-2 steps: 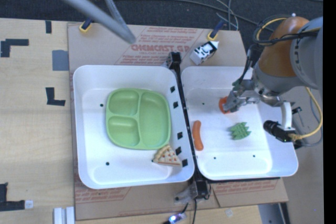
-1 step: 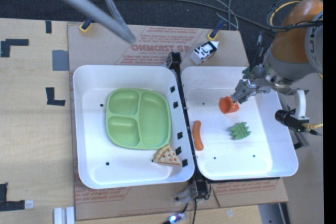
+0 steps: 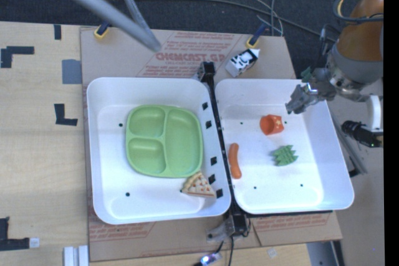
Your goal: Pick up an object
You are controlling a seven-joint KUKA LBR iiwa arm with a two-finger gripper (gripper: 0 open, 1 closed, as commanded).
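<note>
Camera view: cardboard-topped bench [image 3: 187, 50], two white bins [image 3: 100, 134]; hand [image 3: 298, 103] state unclear.

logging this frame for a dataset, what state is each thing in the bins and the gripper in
green plate: flat in the left bin, compartments bare
pizza slice: flat on the left bin floor, at the plate's near right corner
red toy: resting in the right bin, free
sausage: lying flat in the right bin
green toy: lying flat in the right bin
gripper: above the right bin, holding nothing
</note>
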